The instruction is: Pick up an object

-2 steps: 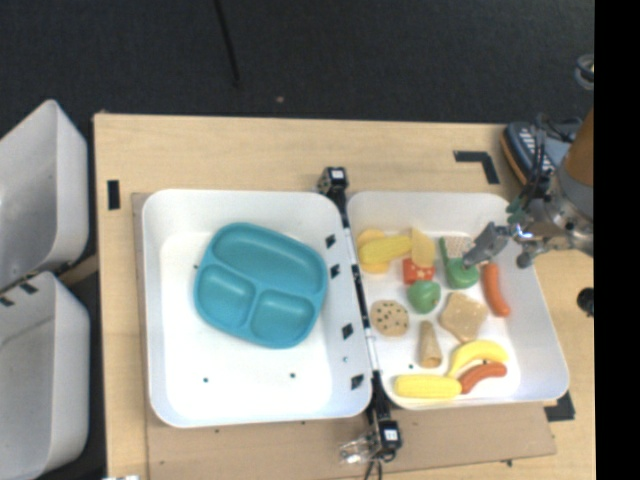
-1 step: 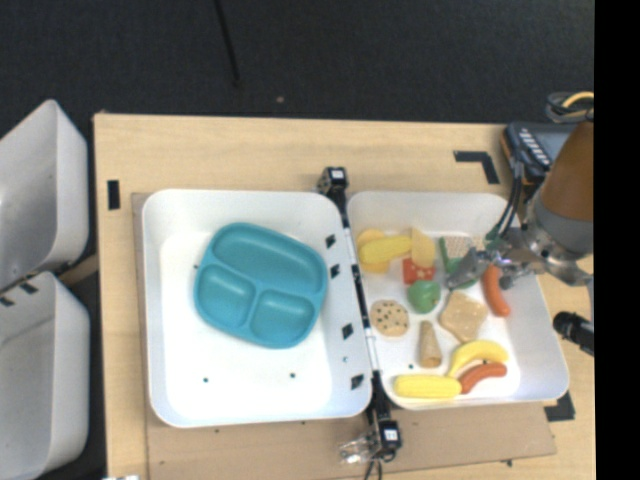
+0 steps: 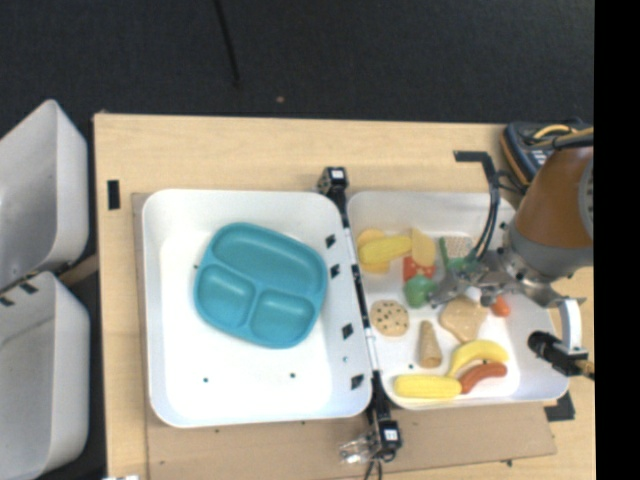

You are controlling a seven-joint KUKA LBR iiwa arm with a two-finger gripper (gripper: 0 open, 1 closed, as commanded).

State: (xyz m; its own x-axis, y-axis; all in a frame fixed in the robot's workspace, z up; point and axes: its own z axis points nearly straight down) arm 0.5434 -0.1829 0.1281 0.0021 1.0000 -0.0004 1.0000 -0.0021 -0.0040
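Note:
The right bin (image 3: 455, 206) holds several toy foods. I see a yellow fruit (image 3: 383, 250), a yellow wedge (image 3: 423, 245), a small red piece (image 3: 410, 267), a green piece (image 3: 418, 290), a cookie (image 3: 389, 317), a cone (image 3: 429, 343), a tan slice (image 3: 461, 319), a banana (image 3: 478, 352), a red sausage (image 3: 483, 374) and a corn cob (image 3: 427, 386). My gripper (image 3: 453, 280) is low in this bin. It sits just right of the green piece and above the tan slice. Nothing is visibly held.
The left bin (image 3: 170, 368) holds a blue divided plate (image 3: 262, 284). The arm's orange band (image 3: 555, 208) hangs over the right bin's far right corner. Cables and a blue-black object (image 3: 530, 143) lie on the bench behind it.

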